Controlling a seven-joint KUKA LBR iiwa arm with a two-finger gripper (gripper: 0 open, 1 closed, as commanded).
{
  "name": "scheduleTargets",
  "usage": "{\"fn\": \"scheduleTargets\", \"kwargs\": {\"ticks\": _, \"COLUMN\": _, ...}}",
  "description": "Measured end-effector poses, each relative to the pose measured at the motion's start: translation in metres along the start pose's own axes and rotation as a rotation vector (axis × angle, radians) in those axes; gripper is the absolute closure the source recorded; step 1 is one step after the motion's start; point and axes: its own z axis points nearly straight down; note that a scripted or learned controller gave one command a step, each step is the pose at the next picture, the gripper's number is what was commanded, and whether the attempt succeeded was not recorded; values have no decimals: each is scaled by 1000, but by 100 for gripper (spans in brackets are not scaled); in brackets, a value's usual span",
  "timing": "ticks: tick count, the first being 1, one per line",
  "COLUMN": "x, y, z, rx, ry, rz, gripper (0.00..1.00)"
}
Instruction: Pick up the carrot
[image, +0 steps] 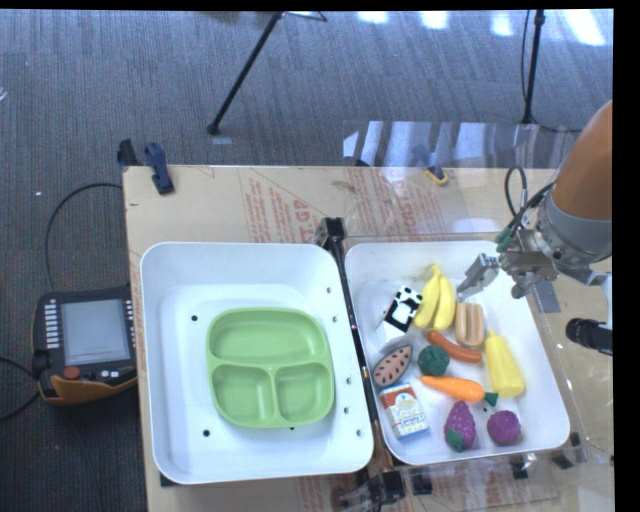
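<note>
Left to right: pendant (88, 345) on the floor far left of the claw, then the left bin (160, 300) with a green tray (270, 365), both well left of the claw and irrelevant to the pick. Right bin (540, 345) is the crowded one. Claw (503, 277) hovers over its upper right part, fingers spread wide, nothing between them. Directly below-left of the claw: bananas (436, 297), a black-and-white block (402, 308), and a tan bread-like piece (469, 322) almost under the left finger. Carrot (455, 387) lies lower still in frame, left of the claw and well apart from it, roughly horizontal, green top pointing right. Main risk, my read: clutter. The carrot sits tight among neighbours, with broccoli (433, 360) and a sausage (458, 349) just above it, a yellow corn-like piece (503, 364) just right of its top, a carton (404, 410) lower left, grapes (460, 424) just below. Wide fingers coming down there could land on a neighbour, shove the carrot aside, or grab the sausage instead, since it's a similar colour and shape and lies between claw and carrot. Fingers should straddle the carrot across its width; closing along its length would likely slip off.
</note>
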Motion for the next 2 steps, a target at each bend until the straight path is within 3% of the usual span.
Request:
{"fn": "scheduleTargets", "kwargs": {"ticks": 1, "x": 14, "y": -62, "z": 158, "rx": 2, "ry": 2, "rz": -152, "gripper": 0}}
{"fn": "scheduleTargets", "kwargs": {"ticks": 2, "x": 13, "y": -63, "z": 151, "rx": 7, "ry": 5, "rz": -143, "gripper": 100}}
